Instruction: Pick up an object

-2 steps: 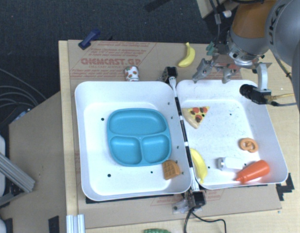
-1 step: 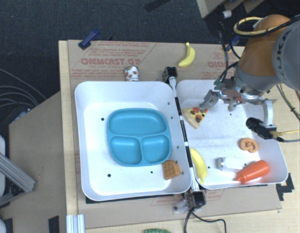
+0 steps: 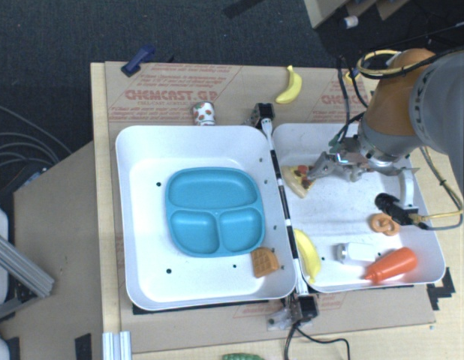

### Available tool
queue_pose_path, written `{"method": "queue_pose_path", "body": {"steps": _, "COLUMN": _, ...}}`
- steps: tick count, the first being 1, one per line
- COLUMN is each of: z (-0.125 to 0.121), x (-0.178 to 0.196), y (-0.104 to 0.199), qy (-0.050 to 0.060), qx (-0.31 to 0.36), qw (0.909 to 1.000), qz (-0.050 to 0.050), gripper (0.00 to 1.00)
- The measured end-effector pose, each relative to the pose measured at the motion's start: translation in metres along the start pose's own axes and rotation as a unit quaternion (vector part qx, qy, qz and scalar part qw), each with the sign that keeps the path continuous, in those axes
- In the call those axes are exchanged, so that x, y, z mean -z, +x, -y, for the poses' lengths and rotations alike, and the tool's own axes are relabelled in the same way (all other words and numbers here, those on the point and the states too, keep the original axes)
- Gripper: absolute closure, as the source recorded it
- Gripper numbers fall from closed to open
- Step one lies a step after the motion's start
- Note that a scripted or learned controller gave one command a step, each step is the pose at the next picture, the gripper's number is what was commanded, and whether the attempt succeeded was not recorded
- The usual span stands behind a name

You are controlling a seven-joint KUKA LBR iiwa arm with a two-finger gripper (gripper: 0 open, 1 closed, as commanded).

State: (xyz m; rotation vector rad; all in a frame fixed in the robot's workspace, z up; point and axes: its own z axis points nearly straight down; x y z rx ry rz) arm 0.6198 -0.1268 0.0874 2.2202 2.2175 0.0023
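The right bin (image 3: pixel 329 208) holds a small yellow and red food piece (image 3: pixel 298 178) by its left wall. Nearer the front lie a yellow banana (image 3: pixel 308 255), a white tube (image 3: pixel 360 252), an orange carrot (image 3: pixel 390 265) and a small brown ring (image 3: pixel 383 224). My gripper (image 3: pixel 319 170) reaches in from the right and is low over the bin's back left part, its tip right beside the food piece. Nothing can be seen held in it. A brown cracker (image 3: pixel 264 262) lies in the left bin (image 3: pixel 142 201).
A blue divided plate (image 3: pixel 215 211) fills the middle of the left bin. On the bench behind the bins lie a second banana (image 3: pixel 290 87), a small red and white object (image 3: pixel 204 112) and a blue object (image 3: pixel 138 61). A black clamp (image 3: pixel 262 114) sits between the bins.
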Motion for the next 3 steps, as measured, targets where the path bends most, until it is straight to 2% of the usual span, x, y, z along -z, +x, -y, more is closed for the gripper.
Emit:
{"method": "queue_pose_path", "body": {"steps": 1, "z": -0.001, "x": 0.01, "y": 0.002, "qy": -0.001, "qx": 0.0, "qw": 1.0, "qz": -0.001, "gripper": 1.0}}
{"method": "queue_pose_path", "body": {"steps": 2, "z": -0.001, "x": 0.01, "y": 0.002, "qy": -0.001, "qx": 0.0, "qw": 1.0, "qz": -0.002, "gripper": 0.0}}
{"method": "queue_pose_path", "body": {"steps": 3, "z": -0.002, "x": 0.02, "y": 0.002, "qy": -0.002, "qx": 0.0, "qw": 1.0, "qz": -0.002, "gripper": 1.0}}
